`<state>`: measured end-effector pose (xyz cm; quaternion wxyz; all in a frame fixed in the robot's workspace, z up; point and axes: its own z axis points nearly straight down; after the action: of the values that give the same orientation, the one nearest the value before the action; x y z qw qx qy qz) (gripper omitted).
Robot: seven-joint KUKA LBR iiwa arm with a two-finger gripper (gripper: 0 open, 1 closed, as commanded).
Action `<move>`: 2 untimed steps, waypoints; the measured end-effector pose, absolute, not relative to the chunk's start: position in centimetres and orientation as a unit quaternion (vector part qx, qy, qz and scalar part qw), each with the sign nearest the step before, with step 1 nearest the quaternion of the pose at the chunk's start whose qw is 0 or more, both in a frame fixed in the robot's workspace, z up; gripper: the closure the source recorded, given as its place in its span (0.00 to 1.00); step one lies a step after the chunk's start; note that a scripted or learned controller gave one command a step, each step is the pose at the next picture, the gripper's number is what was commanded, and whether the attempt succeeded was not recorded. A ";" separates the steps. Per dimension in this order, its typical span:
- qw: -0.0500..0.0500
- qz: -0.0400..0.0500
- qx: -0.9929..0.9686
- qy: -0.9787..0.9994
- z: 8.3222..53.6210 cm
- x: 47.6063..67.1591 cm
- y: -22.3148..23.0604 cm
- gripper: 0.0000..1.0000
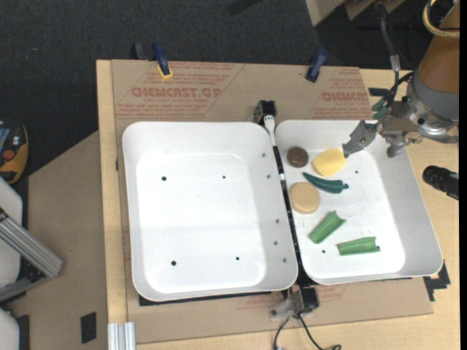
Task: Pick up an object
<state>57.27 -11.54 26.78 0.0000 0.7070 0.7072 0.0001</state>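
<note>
The gripper (375,141) hangs over the far part of the right bin (408,224), carried by the arm (438,86) that comes in from the right edge of the bench (109,195). Its two fingers stand spread apart, one toward the bin's middle and one toward its right wall, and nothing lies between them. Just beside the left finger, in the far half of that bin, lies a yellow lump (329,161), pale and rounded. To its left, close to the wall shared with the other bin, sits a small brown disc (297,157). A dark green curved piece (326,184), shaped like a pepper or pod, lies just in front of the yellow lump, touching or nearly touching it. Near that, along the shared wall, rests a tan round piece (304,197). Toward the near edge of the right bin lie two lighter green pieces: a tilted one (325,227) near the bin's middle and a flatter one (357,246) nearer the front right corner. The left bin (139,195) shows its white floor with small dark holes. Two clamps (162,63) grip the far edge of the brown board under the bins.
</note>
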 end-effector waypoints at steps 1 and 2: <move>-0.003 -0.001 0.706 0.708 12.5 58.7 -9.1 0.00; -0.002 -0.001 0.709 0.706 18.0 51.2 -11.6 0.00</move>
<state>51.25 -11.64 18.04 -0.0024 0.7085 0.7057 -0.0007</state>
